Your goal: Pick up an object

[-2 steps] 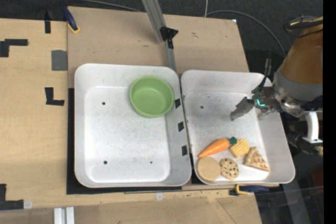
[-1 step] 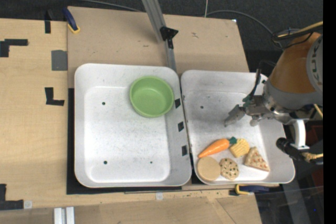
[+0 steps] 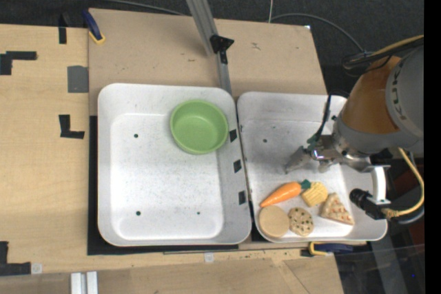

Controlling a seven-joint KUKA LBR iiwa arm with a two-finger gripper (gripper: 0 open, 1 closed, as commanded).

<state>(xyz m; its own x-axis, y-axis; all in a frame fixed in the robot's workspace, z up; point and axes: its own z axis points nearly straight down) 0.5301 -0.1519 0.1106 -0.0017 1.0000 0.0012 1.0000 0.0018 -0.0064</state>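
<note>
in the camera view, a wooden worktop [image 3: 41, 148] carries two shallow white bins side by side. the left bin [image 3: 138, 217] holds a light green bowl [image 3: 199, 126], round and upright, sitting near its upper right corner, close to the wall shared with the other bin. the right bin [image 3: 275, 120] has a speckled floor and holds a cluster of toy foods along its lower edge. an orange carrot [image 3: 281, 194] with a small green top lies tilted, its tip pointing down-left. just beside its top sits a yellow piece of corn [image 3: 315, 193]. below the carrot rests a plain tan round cookie [image 3: 273, 222], touching a smaller chocolate-chip cookie [image 3: 300, 220] on its right. a triangular slice of pizza [image 3: 337, 208], tan with reddish specks, lies just right of the corn.

the grey arm with its orange band [image 3: 368, 103] reaches in from the right over the right bin. its claw [image 3: 303, 158] hangs low above the bin floor, just above the carrot and corn, apart from them. whether the claw is apart or together cannot be told; nothing shows clamped in it.
</note>
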